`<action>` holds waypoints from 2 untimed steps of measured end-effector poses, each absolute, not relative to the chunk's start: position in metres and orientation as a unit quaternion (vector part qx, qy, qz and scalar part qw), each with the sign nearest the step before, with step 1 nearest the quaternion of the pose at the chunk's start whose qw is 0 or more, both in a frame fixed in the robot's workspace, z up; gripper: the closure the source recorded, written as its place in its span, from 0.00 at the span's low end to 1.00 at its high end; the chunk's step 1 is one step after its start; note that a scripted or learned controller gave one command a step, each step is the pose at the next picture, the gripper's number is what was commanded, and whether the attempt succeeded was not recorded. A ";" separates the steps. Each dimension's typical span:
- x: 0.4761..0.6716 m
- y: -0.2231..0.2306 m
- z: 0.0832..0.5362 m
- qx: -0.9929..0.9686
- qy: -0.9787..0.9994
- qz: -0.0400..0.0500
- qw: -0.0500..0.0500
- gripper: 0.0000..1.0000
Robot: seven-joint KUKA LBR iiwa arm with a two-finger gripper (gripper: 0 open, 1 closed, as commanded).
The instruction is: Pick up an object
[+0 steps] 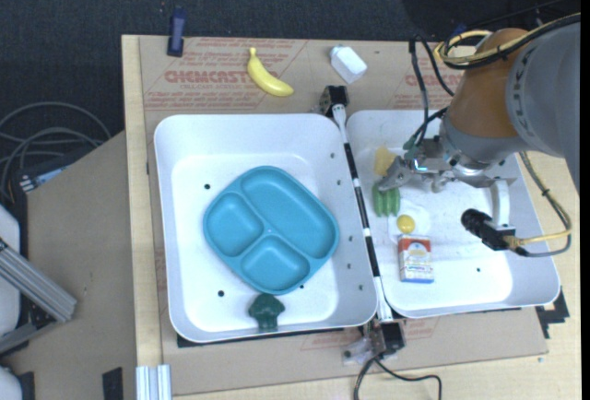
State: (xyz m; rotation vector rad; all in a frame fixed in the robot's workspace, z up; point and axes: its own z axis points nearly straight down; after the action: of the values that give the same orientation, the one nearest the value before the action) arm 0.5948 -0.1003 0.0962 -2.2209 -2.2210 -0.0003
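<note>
Our hand hovers at the right bin's upper left, above the green piece; its state we cannot tell. We should descend straight and centred.

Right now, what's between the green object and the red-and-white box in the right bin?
In the camera view, a small yellow ball lies between the green object and the red-and-white box, on the right bin's floor.

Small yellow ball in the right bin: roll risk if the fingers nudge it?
Likely yes. The small yellow ball looks round and lies loose on the right bin's flat floor. It probably slips from a two-finger pinch; the red-and-white box beside it might stop it.
</note>
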 end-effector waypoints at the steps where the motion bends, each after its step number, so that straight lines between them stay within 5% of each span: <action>1: 0.586 -0.093 0.090 -0.708 -0.706 -0.004 -0.006 0.00; 2: 0.588 -0.091 0.101 -0.708 -0.707 -0.006 -0.005 1.00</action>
State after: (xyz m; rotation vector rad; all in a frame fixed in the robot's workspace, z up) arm 0.5876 -0.0909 0.1010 -2.2306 -2.2269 -0.0202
